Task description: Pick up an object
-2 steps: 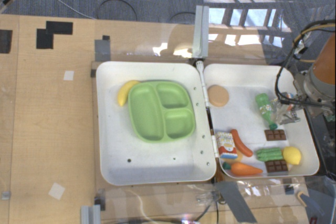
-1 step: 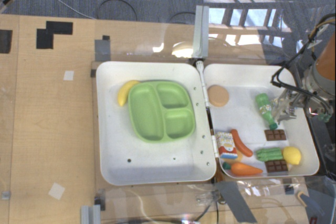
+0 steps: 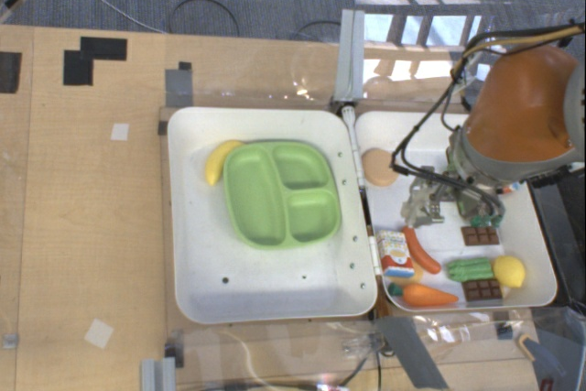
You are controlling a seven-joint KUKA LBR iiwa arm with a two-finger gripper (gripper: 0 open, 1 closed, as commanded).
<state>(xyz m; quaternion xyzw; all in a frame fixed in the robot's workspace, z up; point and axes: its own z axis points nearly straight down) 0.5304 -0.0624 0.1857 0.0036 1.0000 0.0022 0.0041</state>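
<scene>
My gripper (image 3: 424, 208) hangs low over the middle of the right bin (image 3: 540, 288), under the orange wrist band (image 3: 526, 105). Just below it lie a red sausage (image 3: 422, 250) and a white packet (image 3: 394, 250). A tan round piece (image 3: 378, 167) sits to its upper left. Along the bin's front lie a carrot (image 3: 428, 295), a green vegetable (image 3: 469, 269), a lemon (image 3: 510, 271) and a chocolate bar (image 3: 482, 290). Another chocolate bar (image 3: 480, 236) lies right of the gripper. I see nothing held in it.
The left bin (image 3: 211, 288) holds a green divided plate (image 3: 279, 194) with a banana (image 3: 218, 160) at its upper left edge. Black cables (image 3: 430, 128) loop off the wrist above the right bin. A metal frame (image 3: 348, 59) stands behind the bins.
</scene>
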